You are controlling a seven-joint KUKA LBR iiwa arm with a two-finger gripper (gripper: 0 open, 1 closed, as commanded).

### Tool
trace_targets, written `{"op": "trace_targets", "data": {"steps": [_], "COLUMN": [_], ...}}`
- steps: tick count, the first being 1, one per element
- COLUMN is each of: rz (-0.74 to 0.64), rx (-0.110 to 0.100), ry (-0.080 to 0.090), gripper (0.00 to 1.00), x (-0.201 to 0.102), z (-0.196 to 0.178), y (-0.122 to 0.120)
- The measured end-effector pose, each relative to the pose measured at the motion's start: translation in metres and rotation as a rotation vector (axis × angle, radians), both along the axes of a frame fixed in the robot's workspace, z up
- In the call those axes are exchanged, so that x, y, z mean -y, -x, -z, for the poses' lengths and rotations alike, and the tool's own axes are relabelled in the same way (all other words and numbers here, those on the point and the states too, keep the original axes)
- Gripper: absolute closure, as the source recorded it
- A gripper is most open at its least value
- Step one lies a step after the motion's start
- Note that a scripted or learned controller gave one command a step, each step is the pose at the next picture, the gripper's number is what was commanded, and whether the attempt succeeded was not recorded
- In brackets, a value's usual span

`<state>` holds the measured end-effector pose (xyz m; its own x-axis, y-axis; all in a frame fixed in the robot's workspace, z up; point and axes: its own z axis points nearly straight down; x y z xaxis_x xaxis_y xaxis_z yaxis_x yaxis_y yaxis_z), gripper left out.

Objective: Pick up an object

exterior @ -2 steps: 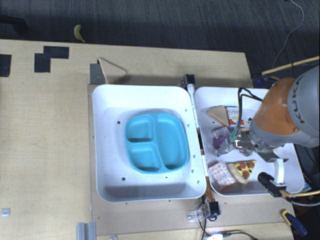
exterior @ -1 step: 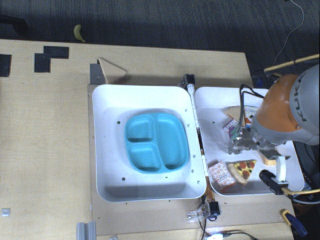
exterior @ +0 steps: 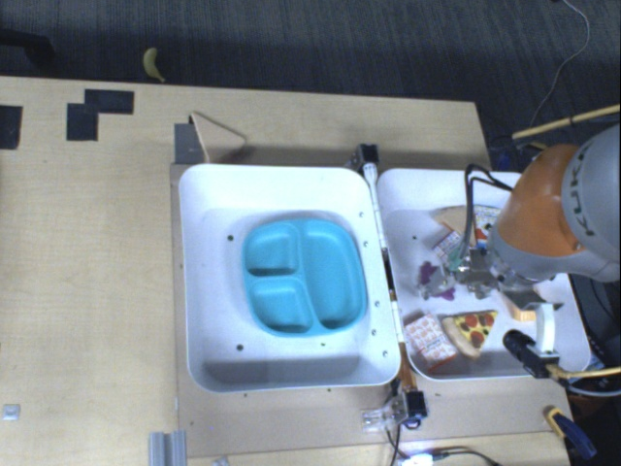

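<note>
My gripper (exterior: 464, 278) hangs low inside the right bin (exterior: 408, 202), reaching in from the right under the orange-banded wrist. Just left of it lies a small purple object (exterior: 429, 276), close to or touching the gripper tip. A pale wrapped item (exterior: 447, 246) sits right above the gripper. In front of it lie a toy pizza slice (exterior: 474, 329) and a red-and-white patterned box (exterior: 427, 339). Nothing shows as lifted off the bin floor.
The left bin (exterior: 209, 260) holds a blue divided tray (exterior: 303, 275). A ridge where the two bins meet (exterior: 380, 250) runs just left of the objects. The arm covers the right bin's right half.
</note>
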<state>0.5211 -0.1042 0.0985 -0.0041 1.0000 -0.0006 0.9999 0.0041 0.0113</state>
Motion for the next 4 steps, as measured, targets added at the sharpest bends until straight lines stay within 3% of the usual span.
{"op": "trace_targets", "data": {"steps": [1, 2, 3, 4], "rz": [-0.002, -0.002, -0.004, -0.004], "rx": [0.003, 0.002, 0.005, 0.005], "ry": [-0.001, -0.001, -0.001, -0.001], "gripper": [1.00, 0.00, 1.00, 0.00], "x": [-0.001, -0.001, -0.001, -0.001], "z": [-0.011, -0.011, -0.021, -0.021], "y": [-0.001, -0.001, -0.002, -0.002]}}
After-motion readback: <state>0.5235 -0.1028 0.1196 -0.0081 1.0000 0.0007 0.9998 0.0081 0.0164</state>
